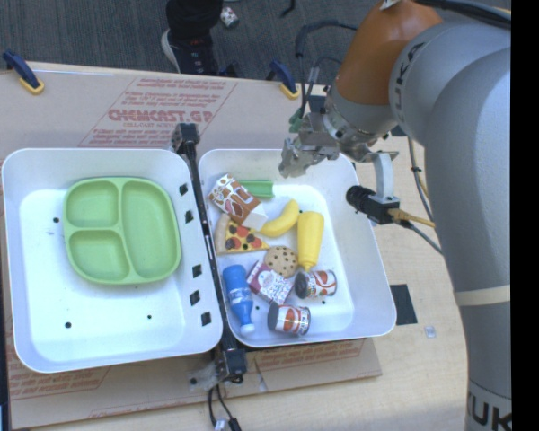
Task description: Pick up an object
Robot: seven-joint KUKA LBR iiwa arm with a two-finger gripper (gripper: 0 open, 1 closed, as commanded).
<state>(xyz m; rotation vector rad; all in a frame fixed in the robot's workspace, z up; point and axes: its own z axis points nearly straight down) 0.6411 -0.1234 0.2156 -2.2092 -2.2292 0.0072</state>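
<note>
Across the bench (pixel 422 330) lies a cardboard sheet (pixel 117 106) printed in red, clipped at its far edge by blue-and-yellow clamps (pixel 22 70); dark ribbed flooring (pixel 72 16) shows beyond at 12 o'clock. Largest item: the grey arm (pixel 472 151) with its orange band (pixel 382 39), entering from 3 o'clock and bending down toward the middle of the view. Next, two white bins side by side, joined by a black hinge strip (pixel 198 232). Left bin (pixel 18 241) holds a light-green divided plate (pixel 123 230) with three compartments, lying flat. Right bin (pixel 364 268) holds the pick candidates, clustered from centre toward its 6 o'clock edge: a yellow bottle (pixel 310 237) lying on its side, a banana (pixel 282 218) just beside it at 9 o'clock, a green stick (pixel 256 189) at the bin's 12 o'clock end, a brown-and-white packet (pixel 233 197) touching the stick, a pizza slice (pixel 241 237), a blue bottle (pixel 238 298) along the 9 o'clock wall, a cookie (pixel 281 261), a small red-and-white carton (pixel 271 284), and two red-labelled cans (pixel 318 284) (pixel 289 321) on their sides.

Gripper (pixel 295 162) hangs over the right bin's 12 o'clock rim, pointing down, just past the green stick's 3 o'clock end. Nothing visible between its fingers; their spread cannot be told from this angle. Cables (pixel 319 34) loop above the wrist.
</note>
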